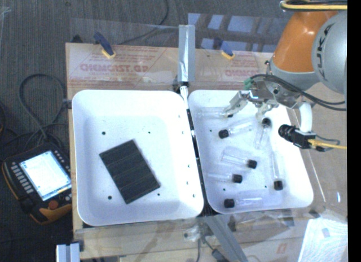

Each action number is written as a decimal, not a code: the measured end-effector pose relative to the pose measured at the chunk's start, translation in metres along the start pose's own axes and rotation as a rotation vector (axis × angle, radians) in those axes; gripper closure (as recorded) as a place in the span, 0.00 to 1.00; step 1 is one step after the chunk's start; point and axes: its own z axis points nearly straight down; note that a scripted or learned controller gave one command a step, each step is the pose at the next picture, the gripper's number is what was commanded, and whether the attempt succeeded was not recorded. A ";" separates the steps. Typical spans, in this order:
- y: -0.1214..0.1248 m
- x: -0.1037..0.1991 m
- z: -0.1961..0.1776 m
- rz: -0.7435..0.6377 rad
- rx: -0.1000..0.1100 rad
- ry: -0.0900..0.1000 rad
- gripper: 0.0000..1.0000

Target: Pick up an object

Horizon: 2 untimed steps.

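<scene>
Several clear plastic vials with black caps lie scattered in the right bin (304,196). One vial (237,129) lies at the bin's upper middle and another vial (262,132) sits just right of it. More lie lower down, such as a vial (241,160) and a vial (243,201) near the front wall. My gripper (248,107) hangs over the back of the right bin, just above those upper vials. Its fingers (233,107) are spread open and nothing is between them. A flat black ridged pad (129,170) lies in the left bin (84,142).
The arm's orange band and grey wrist (307,40) fill the upper right, with a black fitting and yellow cable (299,135) hanging over the right bin's right wall. A metal post (185,55) stands behind the divide between bins. A teach pendant (39,179) lies on the floor at left.
</scene>
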 end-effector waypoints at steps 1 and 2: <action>0.014 -0.034 0.100 -0.171 -0.032 -0.009 0.00; 0.024 -0.030 0.131 -0.235 -0.013 -0.007 0.00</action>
